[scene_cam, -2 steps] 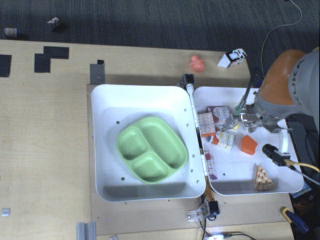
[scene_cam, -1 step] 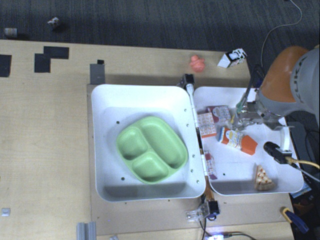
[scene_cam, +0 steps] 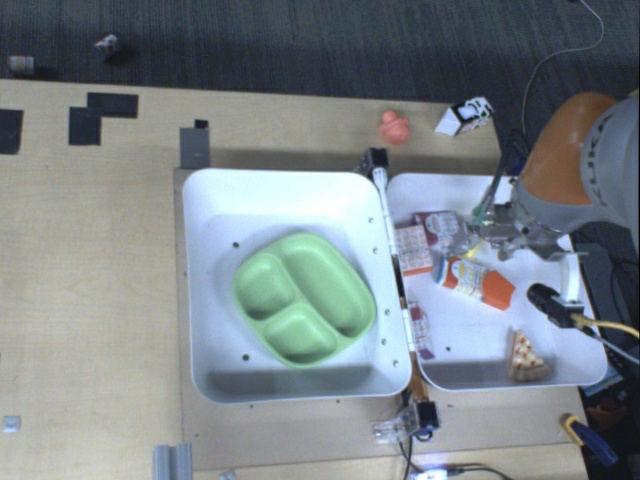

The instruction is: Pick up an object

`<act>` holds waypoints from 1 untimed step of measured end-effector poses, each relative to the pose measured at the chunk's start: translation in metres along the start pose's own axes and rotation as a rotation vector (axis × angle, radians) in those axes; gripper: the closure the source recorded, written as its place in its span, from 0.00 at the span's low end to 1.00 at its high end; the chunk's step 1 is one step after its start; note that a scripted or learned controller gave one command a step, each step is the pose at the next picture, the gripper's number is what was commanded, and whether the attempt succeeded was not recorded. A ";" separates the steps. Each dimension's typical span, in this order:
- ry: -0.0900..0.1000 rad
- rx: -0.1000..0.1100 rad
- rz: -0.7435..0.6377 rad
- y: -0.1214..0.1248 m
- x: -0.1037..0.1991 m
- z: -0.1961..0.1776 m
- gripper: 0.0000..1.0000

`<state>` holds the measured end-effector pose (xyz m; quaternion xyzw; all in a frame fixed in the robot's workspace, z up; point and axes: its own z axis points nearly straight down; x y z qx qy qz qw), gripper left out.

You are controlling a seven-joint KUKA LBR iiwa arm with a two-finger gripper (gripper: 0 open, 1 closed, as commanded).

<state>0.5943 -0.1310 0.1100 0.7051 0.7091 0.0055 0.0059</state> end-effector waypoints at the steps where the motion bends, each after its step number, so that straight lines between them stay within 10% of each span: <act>1: 0.000 -0.004 -0.003 0.002 0.001 -0.011 1.00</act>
